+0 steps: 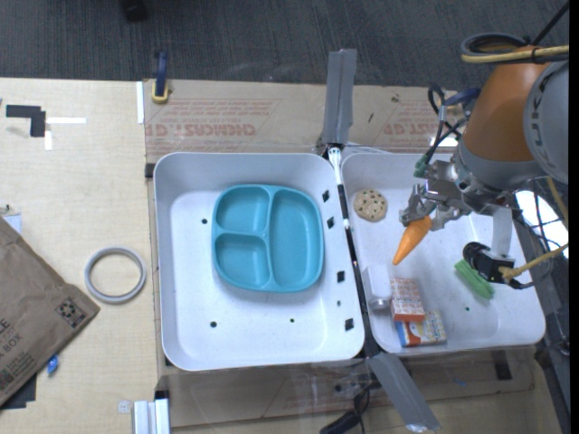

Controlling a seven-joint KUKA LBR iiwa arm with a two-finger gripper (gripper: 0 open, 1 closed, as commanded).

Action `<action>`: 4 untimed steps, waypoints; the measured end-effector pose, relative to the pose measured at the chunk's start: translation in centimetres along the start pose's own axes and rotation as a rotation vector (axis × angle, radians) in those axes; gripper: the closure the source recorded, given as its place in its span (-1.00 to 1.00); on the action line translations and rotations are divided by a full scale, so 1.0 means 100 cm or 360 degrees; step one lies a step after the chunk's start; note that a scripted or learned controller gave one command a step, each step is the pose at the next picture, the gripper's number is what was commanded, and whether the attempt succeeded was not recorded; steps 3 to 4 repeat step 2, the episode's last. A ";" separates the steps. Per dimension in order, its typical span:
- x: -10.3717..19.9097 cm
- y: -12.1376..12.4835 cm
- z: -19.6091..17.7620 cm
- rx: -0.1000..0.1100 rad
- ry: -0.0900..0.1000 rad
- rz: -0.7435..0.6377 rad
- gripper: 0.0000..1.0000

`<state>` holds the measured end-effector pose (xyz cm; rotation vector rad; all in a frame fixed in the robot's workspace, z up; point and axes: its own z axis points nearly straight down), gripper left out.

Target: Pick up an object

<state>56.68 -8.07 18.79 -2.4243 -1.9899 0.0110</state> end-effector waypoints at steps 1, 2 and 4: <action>-0.031 -0.011 0.047 0.0000 0.0003 -0.0551 1.00; 0.019 0.015 -0.041 -0.0002 -0.0001 -0.0266 1.00; 0.019 0.015 -0.041 -0.0002 -0.0001 -0.0266 1.00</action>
